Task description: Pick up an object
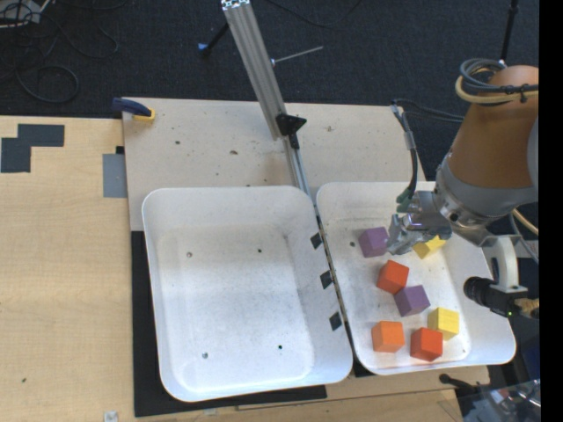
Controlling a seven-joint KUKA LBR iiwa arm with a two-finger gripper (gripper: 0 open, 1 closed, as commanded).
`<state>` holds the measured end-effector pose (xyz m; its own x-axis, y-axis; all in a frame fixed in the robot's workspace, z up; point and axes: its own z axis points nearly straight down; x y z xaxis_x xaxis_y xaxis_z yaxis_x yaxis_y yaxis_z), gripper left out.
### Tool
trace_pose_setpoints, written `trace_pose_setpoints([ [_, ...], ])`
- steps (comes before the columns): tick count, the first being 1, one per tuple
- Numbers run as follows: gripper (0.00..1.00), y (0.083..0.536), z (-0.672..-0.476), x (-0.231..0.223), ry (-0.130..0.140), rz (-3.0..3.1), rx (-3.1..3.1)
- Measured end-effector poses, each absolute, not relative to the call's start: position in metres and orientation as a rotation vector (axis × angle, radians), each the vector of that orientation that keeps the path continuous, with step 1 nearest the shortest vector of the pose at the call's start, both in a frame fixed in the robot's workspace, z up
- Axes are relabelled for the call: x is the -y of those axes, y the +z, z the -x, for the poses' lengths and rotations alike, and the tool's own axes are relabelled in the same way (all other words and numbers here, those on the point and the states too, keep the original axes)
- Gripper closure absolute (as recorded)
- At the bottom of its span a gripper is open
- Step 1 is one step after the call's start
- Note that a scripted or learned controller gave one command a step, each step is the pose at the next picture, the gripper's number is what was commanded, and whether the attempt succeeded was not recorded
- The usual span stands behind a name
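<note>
The right bin point(345, 202) holds several small blocks. A purple block point(374, 241) lies near its middle left, a yellow block point(429, 247) just right of the gripper, and a red-orange block point(393, 277) below them. Further toward the front lie a second purple block point(412, 300), a second yellow block point(443, 322), an orange block point(387, 336) and a red block point(426, 344). My gripper point(406, 238) is low in the bin, between the upper purple block and the upper yellow block. Nothing shows as lifted.
The left bin point(176, 209) sits beside the right one, with black clips point(325, 279) along the shared wall. A slanted aluminium bar point(260, 69) rises behind the bins. A blue and yellow clamp point(134, 108) lies at the bench's back left corner.
</note>
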<state>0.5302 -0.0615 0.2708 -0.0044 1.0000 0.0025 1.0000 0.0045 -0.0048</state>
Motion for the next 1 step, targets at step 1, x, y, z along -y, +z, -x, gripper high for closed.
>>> trace_pose_setpoints([
  [1, 1.0, 0.2693, -0.5236, 0.0029, 0.001, 2.212, 2.225],
])
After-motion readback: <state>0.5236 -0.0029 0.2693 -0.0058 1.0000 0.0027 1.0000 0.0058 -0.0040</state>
